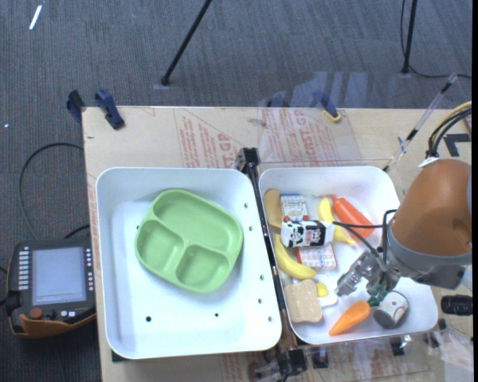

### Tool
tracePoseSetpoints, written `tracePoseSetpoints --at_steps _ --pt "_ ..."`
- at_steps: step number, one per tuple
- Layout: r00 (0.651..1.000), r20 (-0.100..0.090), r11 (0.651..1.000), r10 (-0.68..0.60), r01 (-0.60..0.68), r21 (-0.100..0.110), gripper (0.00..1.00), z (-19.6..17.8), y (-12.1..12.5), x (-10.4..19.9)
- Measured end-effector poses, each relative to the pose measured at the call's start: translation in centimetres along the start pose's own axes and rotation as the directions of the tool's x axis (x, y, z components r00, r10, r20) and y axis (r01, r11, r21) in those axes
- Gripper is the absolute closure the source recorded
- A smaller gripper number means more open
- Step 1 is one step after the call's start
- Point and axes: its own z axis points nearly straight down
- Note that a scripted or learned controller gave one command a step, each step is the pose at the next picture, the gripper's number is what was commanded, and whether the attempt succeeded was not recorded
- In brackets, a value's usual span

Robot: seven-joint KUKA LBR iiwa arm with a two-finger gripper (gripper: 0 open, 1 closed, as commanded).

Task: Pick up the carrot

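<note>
Carrot (pixel 350 317) lying down near the front edge of the right bin (pixel 382 183), orange, pointed tip aimed toward the front-left, fat end angled up toward the back-right. Untouched on the white floor, nothing clamped around it. Just beside its thick end, a grey rounded object (pixel 392 311), too blurred to name. Just to its left, a slice of toast (pixel 304 302), tan and flat, with a small yellow piece at its upper right corner.

Gripper (pixel 365 281) hovering just above and behind the carrot, metallic fingers pointed down and to the left, a touch of green at the near side. Fingers apart or together: cannot tell, too blurred and bunched together at this angle. Nothing visible between them. Behind it, the grey wrist and the big orange band (pixel 434 205) bulking in from the right.

Farther back in the same bin: a long banana (pixel 287 253) curving along the left wall, a black-and-white milk carton (pixel 304 233) lying across it, a small printed box behind and another in front, a second short yellow fruit and an orange-red item (pixel 352 213) toward the back right.

Left bin (pixel 111 293): a green divided plate (pixel 190 239), three compartments, sitting at a tilt in the middle. Off the bench at far left, a teach pendant (pixel 52 285) on the carpet.
</note>
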Motion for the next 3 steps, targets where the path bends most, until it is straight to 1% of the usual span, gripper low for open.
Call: tracePoseSetpoints --at_steps 1,2,3 --pt "1.000 0.000 1.000 -0.016 0.016 0.000 1.00 -2.0 0.4 0.4" --pt "0.996 0.001 0.996 -0.088 0.088 0.001 1.00 -3.3 1.0 1.0" --pt "0.997 0.002 0.997 -0.080 0.080 0.000 1.00 -3.3 0.5 0.5"
